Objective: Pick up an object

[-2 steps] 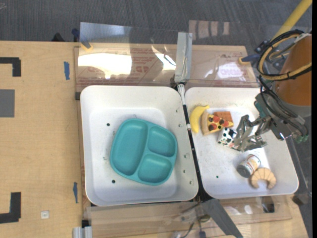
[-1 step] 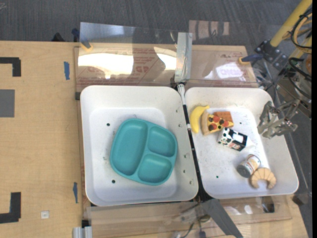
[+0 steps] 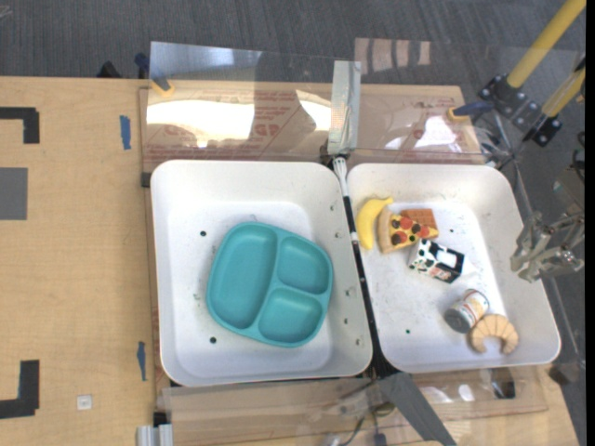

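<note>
The gripper [image 3: 542, 251] shows as a pale grey, blurred shape over the right rim of the right bin [image 3: 483, 203], about halfway down that side. It is too smeared to tell whether it is spread or closed, and nothing can be seen held in it. It is well apart from every item in the bin. Nearest to it, toward the bin's front right corner, a tan croissant [image 3: 495, 333] lies on the floor of the bin. A small silver can [image 3: 466, 310] lies on its side, touching the croissant's left end. Further left, near the middle of the bin, sits a small black and white box [image 3: 437, 262]. Just above and to its left is a pizza slice [image 3: 411, 229] with an orange top and dark spots. A yellow banana [image 3: 372, 222] curves beside the pizza, close against the bin's left wall. Across the divider, the left bin [image 3: 186, 203] holds a teal plate [image 3: 270, 283] with three compartments, lying flat near the bin's centre. Both bins rest on a light brown bench [image 3: 65, 249]. The bench is marked with black tape corners [image 3: 28, 124] and a strip of blue tape [image 3: 125, 130]. Clear plastic panels [image 3: 242, 110] stand behind the bins.
</note>
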Motion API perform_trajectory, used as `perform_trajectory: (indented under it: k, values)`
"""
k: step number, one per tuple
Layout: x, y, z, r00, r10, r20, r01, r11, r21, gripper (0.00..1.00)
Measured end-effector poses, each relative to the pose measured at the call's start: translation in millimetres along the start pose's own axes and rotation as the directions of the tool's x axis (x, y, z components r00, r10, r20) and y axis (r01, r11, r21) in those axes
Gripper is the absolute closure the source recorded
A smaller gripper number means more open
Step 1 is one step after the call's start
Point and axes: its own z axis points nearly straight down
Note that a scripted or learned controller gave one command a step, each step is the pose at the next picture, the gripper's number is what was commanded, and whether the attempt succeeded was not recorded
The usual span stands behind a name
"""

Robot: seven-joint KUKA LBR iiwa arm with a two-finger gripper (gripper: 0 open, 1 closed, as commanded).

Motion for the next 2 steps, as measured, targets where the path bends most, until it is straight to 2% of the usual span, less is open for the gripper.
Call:
perform_trajectory:
  k: [1,2]
  values:
    - [15,-47,55,0.921,-0.389,0.0,0.389,0.921,-0.004,1.0]
    - [11,-47,41,0.922,-0.388,0.006,0.388,0.922,0.005,1.0]
